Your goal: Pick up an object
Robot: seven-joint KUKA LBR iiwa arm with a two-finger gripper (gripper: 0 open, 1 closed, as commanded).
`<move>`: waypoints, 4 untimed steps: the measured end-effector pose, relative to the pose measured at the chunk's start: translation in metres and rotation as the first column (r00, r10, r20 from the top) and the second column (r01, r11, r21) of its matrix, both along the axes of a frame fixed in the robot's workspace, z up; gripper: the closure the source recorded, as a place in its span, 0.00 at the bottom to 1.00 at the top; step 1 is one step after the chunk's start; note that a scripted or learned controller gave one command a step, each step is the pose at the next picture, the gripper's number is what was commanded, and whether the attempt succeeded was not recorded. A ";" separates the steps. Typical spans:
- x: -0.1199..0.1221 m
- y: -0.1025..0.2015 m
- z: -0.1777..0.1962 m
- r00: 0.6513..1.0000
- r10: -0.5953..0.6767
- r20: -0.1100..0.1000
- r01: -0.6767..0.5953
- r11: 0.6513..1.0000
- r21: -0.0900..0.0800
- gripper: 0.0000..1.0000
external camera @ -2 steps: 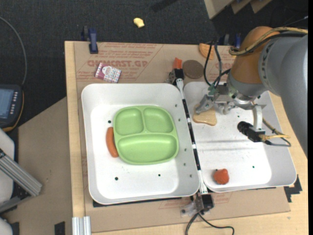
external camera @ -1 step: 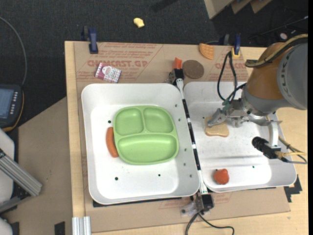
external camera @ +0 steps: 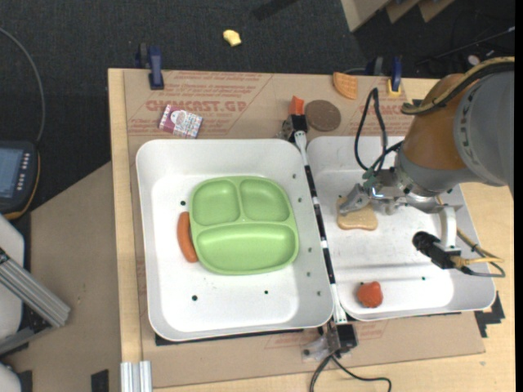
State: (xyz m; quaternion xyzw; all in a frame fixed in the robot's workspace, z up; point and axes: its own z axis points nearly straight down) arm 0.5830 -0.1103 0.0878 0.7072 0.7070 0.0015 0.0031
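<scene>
We see the gripper [external camera: 360, 203] just above the tan bread piece [external camera: 358, 220] in the right bin [external camera: 409, 296]; finger state can't tell. Red strawberry [external camera: 370, 294] near bin's front.

The cardboard sheet [external camera: 214, 104] bears red print, partly legible "CHAMCAST".

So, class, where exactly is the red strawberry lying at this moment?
In the camera view the strawberry lies in the right bin, near its front edge, below the tan bread slice and beside the divider between the bins.
</scene>
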 end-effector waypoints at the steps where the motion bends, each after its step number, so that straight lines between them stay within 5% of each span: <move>1: -0.105 -0.012 0.000 1.000 -0.006 -0.003 0.006 1.000 0.003 0.00; 2: -0.102 0.019 -0.001 1.000 0.001 0.000 -0.001 1.000 0.001 0.00; 3: -0.102 -0.008 -0.001 1.000 0.000 0.000 0.000 1.000 0.003 0.00; 4: -0.102 0.015 -0.001 1.000 0.000 0.000 0.000 1.000 0.000 0.00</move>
